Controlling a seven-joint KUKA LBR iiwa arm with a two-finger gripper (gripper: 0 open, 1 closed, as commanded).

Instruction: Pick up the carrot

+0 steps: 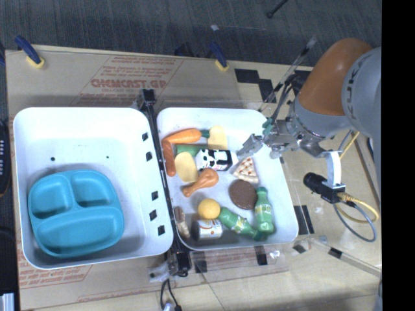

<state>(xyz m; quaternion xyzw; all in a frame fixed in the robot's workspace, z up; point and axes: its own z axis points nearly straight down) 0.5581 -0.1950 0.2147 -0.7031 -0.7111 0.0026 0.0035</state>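
Camera view: approach step, by the look of it, with no grasp made. Carrot (183, 136) lying on its side at the far left corner of the right bin (283, 193), pointed end toward the divider between the bins, green stub toward the middle. Gripper (250, 146) hanging over the far right part of the same bin, just above the pizza slice (246, 168), well apart from the carrot and with nothing seen in it. Impossible to tell from this slant whether the claw is spread or pressed together.

Next move, as a judgement: travel left across the bin, then down over the carrot's thick middle, closing across its width rather than along its length. Little room to spare: sausage (168, 157) just beside the tip, a pale yellow piece (218, 137) near the green end, a cow-patterned box (214, 159) close below. Risk of nudging a neighbour or of slipping off the taper.

Carrot smooth, orange, tapered, plastic-looking toy food; likely light and rigid, a little slick. Sausage reddish, rounded. Pizza slice flat, triangular, speckled. Drumstick (201, 181) tan, knobbed at one end. Cookie (244, 194) a dark brown disc. Bottle (262, 210) glossy green. Bin shallow, white, hard-walled. Left bin (78, 125) holding a matte blue compartment tray (74, 210).
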